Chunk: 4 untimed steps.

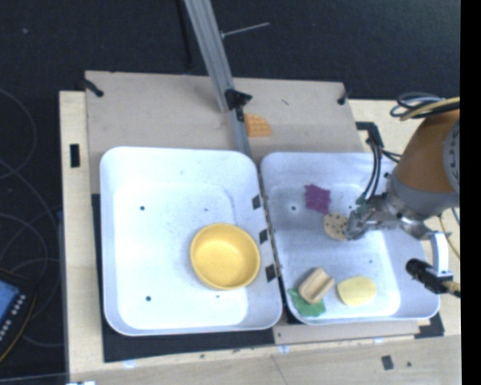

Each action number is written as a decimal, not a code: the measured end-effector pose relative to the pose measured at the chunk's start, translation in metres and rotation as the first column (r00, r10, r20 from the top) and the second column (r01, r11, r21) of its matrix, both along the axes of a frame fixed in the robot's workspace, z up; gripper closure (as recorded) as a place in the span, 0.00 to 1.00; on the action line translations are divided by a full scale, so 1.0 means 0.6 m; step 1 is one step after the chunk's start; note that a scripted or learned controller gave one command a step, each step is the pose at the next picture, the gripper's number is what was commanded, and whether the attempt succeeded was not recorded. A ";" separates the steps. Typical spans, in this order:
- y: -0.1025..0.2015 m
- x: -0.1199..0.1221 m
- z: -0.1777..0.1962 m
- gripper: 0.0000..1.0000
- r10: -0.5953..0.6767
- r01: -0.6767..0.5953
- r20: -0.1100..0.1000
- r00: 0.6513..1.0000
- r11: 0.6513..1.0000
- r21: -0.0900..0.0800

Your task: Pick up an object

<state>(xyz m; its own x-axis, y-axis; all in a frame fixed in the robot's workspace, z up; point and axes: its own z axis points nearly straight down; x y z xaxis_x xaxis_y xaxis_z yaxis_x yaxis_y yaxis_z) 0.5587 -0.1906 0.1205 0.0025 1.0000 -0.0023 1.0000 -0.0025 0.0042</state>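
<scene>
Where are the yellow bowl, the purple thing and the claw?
yellow bowl (224, 256), camera view, inside bottom.
purple thing (317, 197), camera view, its middle.
claw (353, 227), camera view, tip beside the round speckled piece.

No legible text, label, brand, number or sign found on any item in the frame.

Yellow bowl (224, 256), purple scrap (317, 197) (white bins (144, 183)).

The arm (429, 167) reaches in from the right, its orange band sitting above a grey wrist. It bends down and leftward, with the end effector (354, 227) low at its tip, cables trailing along it.
</scene>
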 end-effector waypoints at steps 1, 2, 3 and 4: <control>0.000 -0.001 0.107 1.00 0.006 -0.006 0.004 1.000 1.000 -0.001; -0.003 0.003 0.199 1.00 0.007 -0.007 0.004 1.000 1.000 -0.001; -0.005 0.005 0.262 1.00 0.007 -0.007 0.002 1.000 1.000 0.000; 0.077 0.001 0.238 1.00 0.009 -0.009 -0.003 1.000 1.000 0.002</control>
